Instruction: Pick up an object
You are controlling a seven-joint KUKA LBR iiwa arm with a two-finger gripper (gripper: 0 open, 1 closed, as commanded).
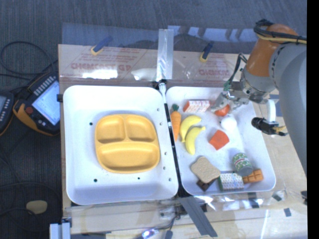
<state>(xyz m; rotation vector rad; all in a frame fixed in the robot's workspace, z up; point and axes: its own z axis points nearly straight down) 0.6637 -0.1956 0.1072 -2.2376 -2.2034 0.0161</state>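
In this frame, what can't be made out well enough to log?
- Gripper fingers: blurred, open or shut unclear.
- Small red object beneath it: partly covered by the gripper; held or not, unclear.
- Brown item under the bread slice: mostly hidden.
- Can label: too small.

A single fixed camera looks down at a slant from above the desk [70, 54], far enough back to take in both white bins [79, 183] side by side and dark floor beyond. The arm [264, 49] enters from the right edge.
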